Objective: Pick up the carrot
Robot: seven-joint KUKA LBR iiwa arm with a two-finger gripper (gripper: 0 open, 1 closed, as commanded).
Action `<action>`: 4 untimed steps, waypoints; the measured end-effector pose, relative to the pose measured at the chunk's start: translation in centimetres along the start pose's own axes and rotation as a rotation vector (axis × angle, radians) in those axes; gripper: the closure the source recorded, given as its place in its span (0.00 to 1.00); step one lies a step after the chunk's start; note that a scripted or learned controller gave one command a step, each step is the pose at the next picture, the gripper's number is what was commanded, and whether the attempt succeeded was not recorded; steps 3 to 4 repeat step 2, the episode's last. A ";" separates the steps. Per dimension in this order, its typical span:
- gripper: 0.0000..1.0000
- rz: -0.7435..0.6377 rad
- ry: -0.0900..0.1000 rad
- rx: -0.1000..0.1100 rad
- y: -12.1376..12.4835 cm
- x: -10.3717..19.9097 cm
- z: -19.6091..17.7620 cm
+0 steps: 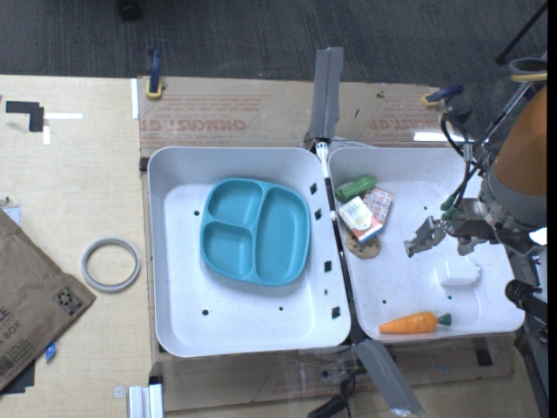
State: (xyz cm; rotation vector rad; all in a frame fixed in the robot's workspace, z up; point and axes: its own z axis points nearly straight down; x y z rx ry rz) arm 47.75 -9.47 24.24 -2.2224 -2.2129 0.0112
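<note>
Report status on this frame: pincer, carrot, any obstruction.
Pincer over the right bin, holding nothing. Carrot lying free by that bin's near wall, apart from the pincer. Nothing between them; food items clustered at the bin's left.

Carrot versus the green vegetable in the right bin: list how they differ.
The carrot is orange with a green tip; the green vegetable is green all over. The carrot lies alone near the right bin's front wall; the green vegetable sits at the back, by a small carton. The carrot looks longer. Both lie flat, untouched.
</note>
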 end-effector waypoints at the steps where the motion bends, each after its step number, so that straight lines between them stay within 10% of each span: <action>1: 0.00 -0.001 0.000 0.000 0.0 0.0 0.0; 4: 0.00 -0.001 0.000 0.000 0.0 0.0 0.0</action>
